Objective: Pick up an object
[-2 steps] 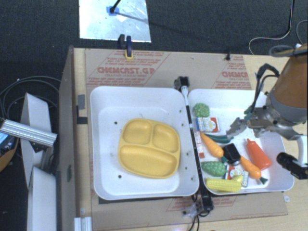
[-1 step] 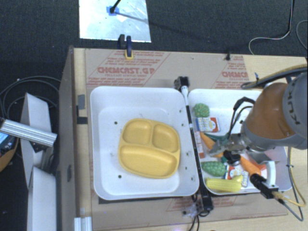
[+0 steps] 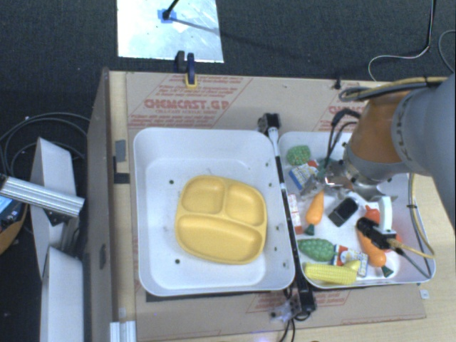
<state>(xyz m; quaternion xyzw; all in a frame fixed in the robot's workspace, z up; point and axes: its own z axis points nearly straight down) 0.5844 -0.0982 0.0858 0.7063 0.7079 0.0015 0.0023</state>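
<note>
Your arm's gripper (image 3: 329,182) hangs over the crowded right bin (image 3: 417,280), right of centre; its opening you cannot tell. A carrot (image 3: 314,209) and a black block (image 3: 344,210) crowd below it: expect a glancing, empty grab.

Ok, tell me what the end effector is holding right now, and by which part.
Cannot be told. The end effector sits low in the right bin among the toy food, near the orange carrot, but the wrist hides any hold.
</note>
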